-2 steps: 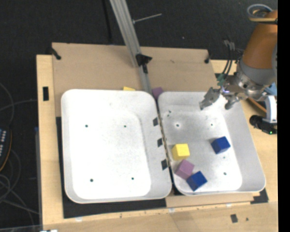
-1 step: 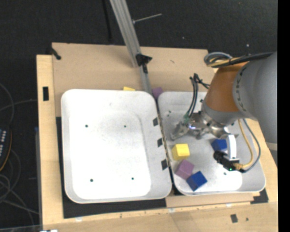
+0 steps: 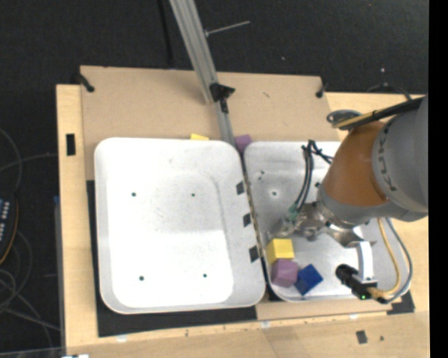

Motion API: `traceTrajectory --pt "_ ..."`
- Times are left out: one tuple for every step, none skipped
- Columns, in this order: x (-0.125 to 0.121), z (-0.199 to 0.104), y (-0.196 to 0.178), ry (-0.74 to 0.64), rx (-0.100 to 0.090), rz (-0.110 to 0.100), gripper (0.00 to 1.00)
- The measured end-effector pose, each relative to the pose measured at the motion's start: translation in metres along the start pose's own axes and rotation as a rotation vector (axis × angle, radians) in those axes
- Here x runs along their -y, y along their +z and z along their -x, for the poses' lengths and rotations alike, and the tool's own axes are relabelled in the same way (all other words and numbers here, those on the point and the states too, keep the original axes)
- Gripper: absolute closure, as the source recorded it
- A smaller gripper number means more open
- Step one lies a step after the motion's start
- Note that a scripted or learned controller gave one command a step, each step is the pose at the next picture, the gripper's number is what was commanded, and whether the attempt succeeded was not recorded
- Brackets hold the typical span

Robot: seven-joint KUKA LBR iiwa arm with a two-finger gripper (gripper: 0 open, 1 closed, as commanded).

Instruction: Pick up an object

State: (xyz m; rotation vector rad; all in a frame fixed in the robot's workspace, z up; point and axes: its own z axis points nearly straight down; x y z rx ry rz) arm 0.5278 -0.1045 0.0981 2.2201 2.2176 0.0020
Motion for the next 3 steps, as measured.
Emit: traceTrajectory --pt "0.003 -0.018 0.000 -0.003 0.000 0.003 0.00" --pt "0.026 -0.016 -0.004 0.000 0.000 -0.001 0.00" --pt "0.040 -0.017 -0.001 0.000 0.000 0.010 0.00"
